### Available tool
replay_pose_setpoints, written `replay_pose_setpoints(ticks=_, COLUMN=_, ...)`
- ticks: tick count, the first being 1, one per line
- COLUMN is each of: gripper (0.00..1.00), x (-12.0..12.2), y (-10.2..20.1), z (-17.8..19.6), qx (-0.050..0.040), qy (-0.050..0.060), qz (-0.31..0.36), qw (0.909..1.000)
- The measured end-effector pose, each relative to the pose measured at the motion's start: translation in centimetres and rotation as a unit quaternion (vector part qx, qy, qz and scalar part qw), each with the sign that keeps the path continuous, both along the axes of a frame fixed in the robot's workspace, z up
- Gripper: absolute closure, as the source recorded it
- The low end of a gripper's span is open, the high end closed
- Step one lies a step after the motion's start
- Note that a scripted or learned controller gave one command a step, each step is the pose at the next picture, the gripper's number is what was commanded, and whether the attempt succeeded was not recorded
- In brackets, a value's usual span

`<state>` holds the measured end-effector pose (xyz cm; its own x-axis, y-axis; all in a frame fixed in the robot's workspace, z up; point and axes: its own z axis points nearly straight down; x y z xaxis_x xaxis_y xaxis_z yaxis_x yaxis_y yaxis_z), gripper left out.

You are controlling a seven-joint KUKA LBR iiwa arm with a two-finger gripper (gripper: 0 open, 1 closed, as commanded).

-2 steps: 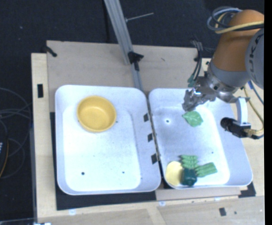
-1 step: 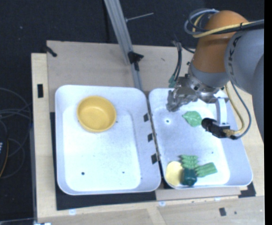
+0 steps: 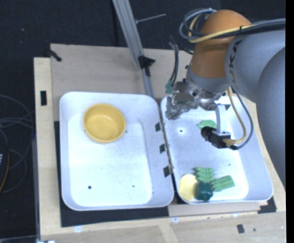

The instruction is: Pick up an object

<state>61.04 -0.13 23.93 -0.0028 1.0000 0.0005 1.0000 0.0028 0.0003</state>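
The pincer (image 3: 173, 109) hangs low over the far left corner of the right bin (image 3: 248, 151), beside the divider; whether it is parted or pressed together cannot be told, and nothing is seen in it. Well toward the near side from it lie a green toy (image 3: 215, 182) with a darker teal end and a pale yellow round piece (image 3: 187, 187), touching. A small green bit (image 3: 206, 124) sits just to its right. Left of it, in the other bin (image 3: 111, 186), rests a yellow bowl (image 3: 104, 122).

The round yellow plastic bowl (image 3: 105, 122) looks smooth and shiny, the two white plastic bins (image 3: 111, 186) look matt, the pale wooden bench (image 3: 96, 70) looks dull
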Motion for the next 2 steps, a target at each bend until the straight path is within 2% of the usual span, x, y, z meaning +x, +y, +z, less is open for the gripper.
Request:
replay_pose_setpoints(ticks=1, gripper=1.0, x=0.2, y=5.31, z=0.67, qx=0.0004, qy=0.0, qz=0.001, qw=1.0)
replay_pose_setpoints(ticks=2, gripper=0.0, x=0.2, y=5.02, z=0.65, qx=-0.0002, qy=0.0, qz=-0.001, qw=1.0)
